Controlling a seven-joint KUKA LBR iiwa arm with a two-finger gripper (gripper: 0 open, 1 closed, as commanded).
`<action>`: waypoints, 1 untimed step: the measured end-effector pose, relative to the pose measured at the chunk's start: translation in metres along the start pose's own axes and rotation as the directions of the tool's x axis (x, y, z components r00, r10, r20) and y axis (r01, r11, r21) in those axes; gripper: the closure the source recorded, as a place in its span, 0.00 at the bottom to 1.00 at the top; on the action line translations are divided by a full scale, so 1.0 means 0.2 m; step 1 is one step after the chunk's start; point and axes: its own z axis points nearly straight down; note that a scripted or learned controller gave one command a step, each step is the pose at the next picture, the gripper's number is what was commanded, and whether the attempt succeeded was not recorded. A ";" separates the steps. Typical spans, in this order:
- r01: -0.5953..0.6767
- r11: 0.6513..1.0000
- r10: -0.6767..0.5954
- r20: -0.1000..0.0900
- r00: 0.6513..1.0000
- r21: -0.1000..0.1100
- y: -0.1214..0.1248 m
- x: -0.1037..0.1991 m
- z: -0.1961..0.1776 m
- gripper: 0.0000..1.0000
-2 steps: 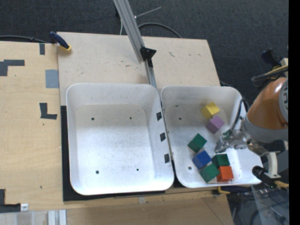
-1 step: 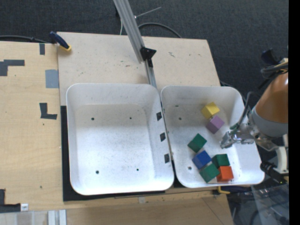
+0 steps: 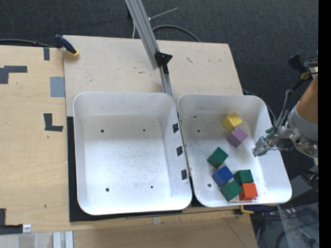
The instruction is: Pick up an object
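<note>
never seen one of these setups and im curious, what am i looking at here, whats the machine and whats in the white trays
This is a single photo from a camera fixed above a workbench, looking down at a slant. The machine is a robot arm reaching in from the picture's right; its gripper hangs over the right edge of the right bin. I can't tell whether it is open or shut, and nothing is visibly held.

Two shallow white bins sit side by side on the wooden bench. The left bin shows just a few dark dots on its floor. The right one holds small coloured blocks: a yellow block touching a purple block, a green block near the middle, and a cluster nearer the front of a blue block, two more green ones and an orange block.

The arm's job is to pick one up.
</note>
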 end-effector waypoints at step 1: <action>0.001 1.000 -0.001 0.001 1.000 -0.002 0.02 0.01 -0.32 1.00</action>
